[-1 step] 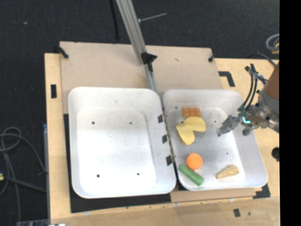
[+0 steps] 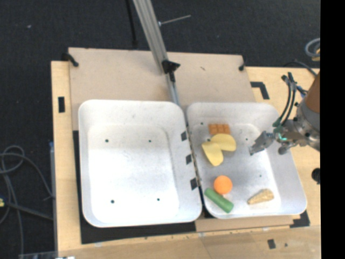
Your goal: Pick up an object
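Your arm reaches in from the right, its gripper (image 2: 268, 143) hovering over the right bin (image 2: 285, 196) near its right side; you cannot tell the jaws' state. Well left of it lie yellow pieces (image 2: 218, 148), an orange ball (image 2: 222, 184), a green cylinder (image 2: 218, 200).

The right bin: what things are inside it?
Inside the right bin lie an orange waffle piece, two yellow pieces, an orange ball, a green cylinder and a tan wedge.
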